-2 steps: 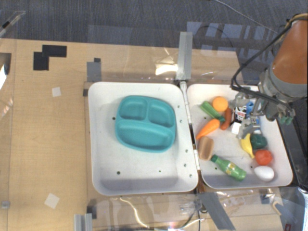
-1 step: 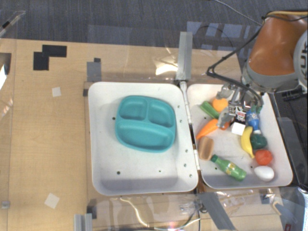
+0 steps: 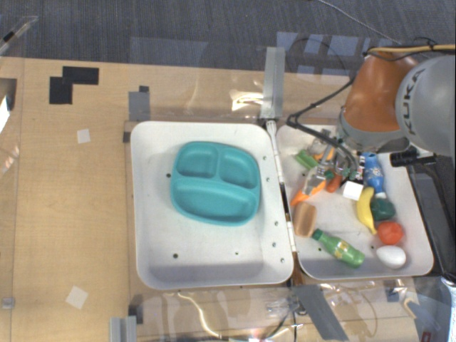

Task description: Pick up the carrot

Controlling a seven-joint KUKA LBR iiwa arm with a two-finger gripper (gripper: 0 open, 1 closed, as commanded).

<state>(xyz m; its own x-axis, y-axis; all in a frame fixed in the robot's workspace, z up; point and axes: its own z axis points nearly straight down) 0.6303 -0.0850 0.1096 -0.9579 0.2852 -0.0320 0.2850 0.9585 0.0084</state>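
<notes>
task status: carrot (image 3: 333, 184) not lifted as far as I can judge; it lies low in the right bin (image 3: 420, 262), no visible gap under it. Pick not done; secure grip and lift are left.
carrot position: upper-left part of the right bin, just right of the divider wall shared with the left bin (image 3: 149, 262). Orange, short, tilted; another orange piece (image 3: 301, 198) sits just left of and below it, so exact carrot outline is unclear.
claw: claw (image 3: 324, 171) is down in the right bin, right at the carrot, reaching in from the arm's wrist (image 3: 374, 95) at upper right.
claw opening: cannot tell how wide it is; cables and wrist clutter that spot.
claw contents: cannot confirm anything is held. Looks touching or just beside the carrot, no more than that.
neighbours of carrot: green item (image 3: 308, 159) up-left, white block (image 3: 353, 189) to the right, bread-like piece (image 3: 305, 219) below, banana (image 3: 365, 209) lower right. Crowded.
left bin: teal divided plate (image 3: 214, 182), well apart from the carrot.
risk: crowding; claw could pinch a neighbour instead.
</notes>
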